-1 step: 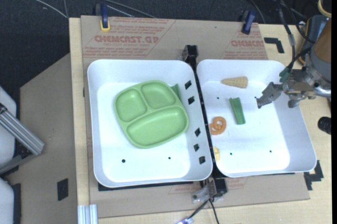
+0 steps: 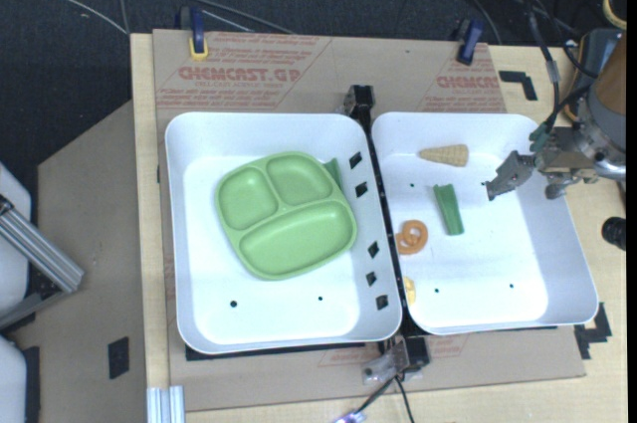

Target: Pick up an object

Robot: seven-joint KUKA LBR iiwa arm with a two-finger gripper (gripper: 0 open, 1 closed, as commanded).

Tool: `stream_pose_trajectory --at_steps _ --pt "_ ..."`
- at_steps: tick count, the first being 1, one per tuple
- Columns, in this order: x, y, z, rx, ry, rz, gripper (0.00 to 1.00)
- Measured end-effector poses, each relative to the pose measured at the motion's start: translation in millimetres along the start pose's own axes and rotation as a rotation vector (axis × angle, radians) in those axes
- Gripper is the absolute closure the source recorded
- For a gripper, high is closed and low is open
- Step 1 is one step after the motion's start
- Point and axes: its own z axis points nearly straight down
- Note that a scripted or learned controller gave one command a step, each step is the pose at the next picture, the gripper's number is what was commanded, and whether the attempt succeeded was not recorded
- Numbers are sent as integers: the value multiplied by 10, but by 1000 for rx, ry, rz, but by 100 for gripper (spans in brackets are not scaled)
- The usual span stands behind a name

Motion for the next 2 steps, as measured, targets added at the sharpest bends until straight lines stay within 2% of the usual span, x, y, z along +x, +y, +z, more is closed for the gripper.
stream_pose_trajectory --at_steps 1,2 --pt "-68 -71 489 5 1 1 0" --pt "16 -19 974 5 2 0 0"
